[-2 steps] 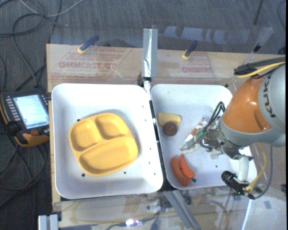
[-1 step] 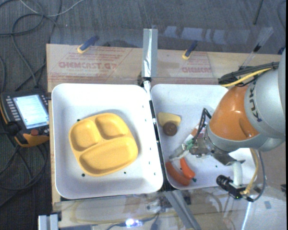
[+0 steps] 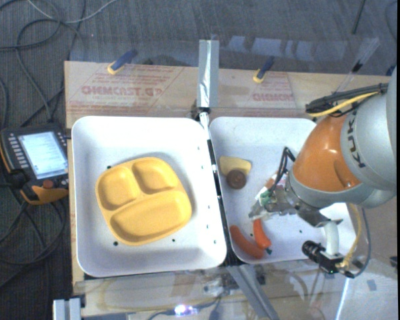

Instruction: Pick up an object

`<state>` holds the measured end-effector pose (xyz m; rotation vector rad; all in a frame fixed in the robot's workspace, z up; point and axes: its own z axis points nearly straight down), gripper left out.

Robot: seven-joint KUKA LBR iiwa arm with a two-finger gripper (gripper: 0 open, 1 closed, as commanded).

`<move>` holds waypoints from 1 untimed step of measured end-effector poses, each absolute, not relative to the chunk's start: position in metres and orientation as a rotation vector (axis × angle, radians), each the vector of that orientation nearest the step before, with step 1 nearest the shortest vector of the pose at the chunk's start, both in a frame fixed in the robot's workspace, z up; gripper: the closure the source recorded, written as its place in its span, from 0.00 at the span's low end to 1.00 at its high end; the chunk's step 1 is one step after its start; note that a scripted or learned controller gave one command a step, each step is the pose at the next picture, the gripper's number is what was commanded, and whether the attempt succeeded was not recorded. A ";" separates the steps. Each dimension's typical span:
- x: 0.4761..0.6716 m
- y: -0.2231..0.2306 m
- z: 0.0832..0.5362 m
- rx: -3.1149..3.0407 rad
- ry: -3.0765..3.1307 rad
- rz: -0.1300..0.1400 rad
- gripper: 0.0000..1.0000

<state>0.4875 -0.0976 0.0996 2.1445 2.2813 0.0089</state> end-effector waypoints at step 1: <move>0.524 -0.071 0.238 2.072 2.360 -0.004 1.00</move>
